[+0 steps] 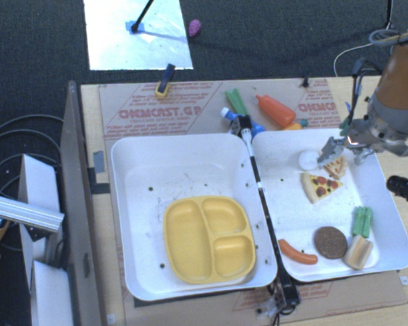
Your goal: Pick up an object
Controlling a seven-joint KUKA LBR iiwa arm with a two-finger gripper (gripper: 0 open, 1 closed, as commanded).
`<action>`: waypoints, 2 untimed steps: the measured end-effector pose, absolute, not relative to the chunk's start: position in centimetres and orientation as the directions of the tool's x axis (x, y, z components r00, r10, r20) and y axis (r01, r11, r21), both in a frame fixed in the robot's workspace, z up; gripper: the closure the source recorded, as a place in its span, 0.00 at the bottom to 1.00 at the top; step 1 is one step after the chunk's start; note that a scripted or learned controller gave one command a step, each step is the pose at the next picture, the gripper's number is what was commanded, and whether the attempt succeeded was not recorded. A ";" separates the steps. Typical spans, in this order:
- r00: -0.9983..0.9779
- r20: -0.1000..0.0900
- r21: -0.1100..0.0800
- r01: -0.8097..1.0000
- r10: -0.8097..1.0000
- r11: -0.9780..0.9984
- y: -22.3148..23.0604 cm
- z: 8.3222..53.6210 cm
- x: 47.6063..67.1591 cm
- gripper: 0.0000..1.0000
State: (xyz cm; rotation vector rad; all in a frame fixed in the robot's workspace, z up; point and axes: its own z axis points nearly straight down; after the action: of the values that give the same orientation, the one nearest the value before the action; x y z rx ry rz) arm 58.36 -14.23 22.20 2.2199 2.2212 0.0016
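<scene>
Where two white bins (189,153) sit on printed cardboard (159,113), dark carpet (29,52) around, tool (339,149) state unclear

Pizza slice (321,185) lies flat in the right bin (398,250) — red-dotted, yellow — point toward the bin's left wall.

Place: a robot lab, not a home or a kitchen.
Bench (151,107): a flat board with red print on it, and two white bins (189,153) side by side.
Arm (401,89): a big machine arm reaches over the right bin.
Food: a toy pizza slice (320,185), a toy hot dog (298,252) and a toy carrot (275,110), all plastic.
Tray (209,238): a yellow kids' tray sits in the left bin.
Floor: dark carpet with black cables (8,148) in loops.
Frame: a metal bar (23,212) at the left.
</scene>
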 end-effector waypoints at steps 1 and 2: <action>-0.002 -0.005 0.007 1.000 1.000 0.002 -15.6 8.3 60.6 0.00; 0.000 -0.001 0.000 1.000 1.000 0.000 -16.4 8.4 58.2 0.00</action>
State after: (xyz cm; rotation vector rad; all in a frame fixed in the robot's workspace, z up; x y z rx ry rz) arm 58.17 -16.36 8.42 2.2207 2.2212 -0.0005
